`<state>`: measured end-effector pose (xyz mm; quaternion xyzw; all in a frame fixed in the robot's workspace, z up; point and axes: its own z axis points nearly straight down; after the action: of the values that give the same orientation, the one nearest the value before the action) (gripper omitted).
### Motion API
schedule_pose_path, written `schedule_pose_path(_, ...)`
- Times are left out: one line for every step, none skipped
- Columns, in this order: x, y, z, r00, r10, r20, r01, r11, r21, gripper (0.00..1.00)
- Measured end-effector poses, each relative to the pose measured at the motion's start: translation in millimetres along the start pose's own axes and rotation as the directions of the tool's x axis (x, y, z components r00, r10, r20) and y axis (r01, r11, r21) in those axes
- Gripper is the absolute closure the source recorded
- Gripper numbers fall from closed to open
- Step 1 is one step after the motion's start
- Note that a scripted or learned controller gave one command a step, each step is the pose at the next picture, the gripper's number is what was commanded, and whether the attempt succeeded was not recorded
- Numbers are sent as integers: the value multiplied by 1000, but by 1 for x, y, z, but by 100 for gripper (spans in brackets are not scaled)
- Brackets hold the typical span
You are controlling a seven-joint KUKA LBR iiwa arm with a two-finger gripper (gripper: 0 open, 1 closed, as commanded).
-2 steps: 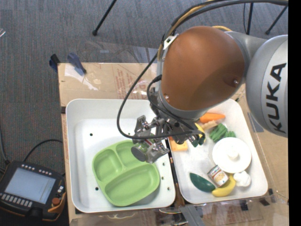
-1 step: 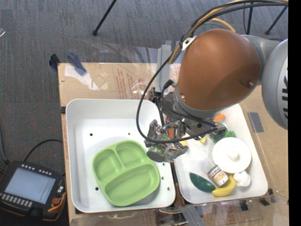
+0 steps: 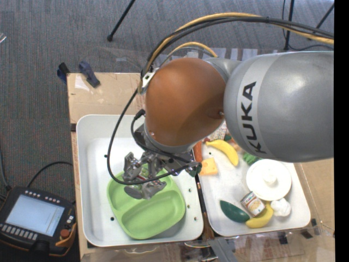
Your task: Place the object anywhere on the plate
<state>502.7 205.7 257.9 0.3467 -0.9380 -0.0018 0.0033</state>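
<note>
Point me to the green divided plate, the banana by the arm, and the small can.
Green divided plastic plate (image 3: 155,214): camera view, on its bare front compartment.
Yellow banana (image 3: 226,150): camera view, mid-curve of the fruit.
Small labelled can (image 3: 252,203): camera view, on its label side.

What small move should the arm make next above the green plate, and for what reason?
Probably a short, straight descent. The two-finger gripper hangs over the back compartment of the green divided plastic plate in the left white bin. Something reddish shows among its parts, but I cannot tell whether it is a held object, so lowering before any release seems safest.
</note>
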Motion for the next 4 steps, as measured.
schedule_pose_path(68, -50, -117, 993, -117, 13, 117, 993, 11, 100)
schedule_pose_path(42, -26, -45, 993, -116, 1, 116, 993, 0, 100)
schedule_pose_path(86, -76, -17, 881, -473, 3, 473, 881, 4, 100)
schedule_pose_path(23, -54, 8, 796, -606, 3, 606, 796, 4, 100)
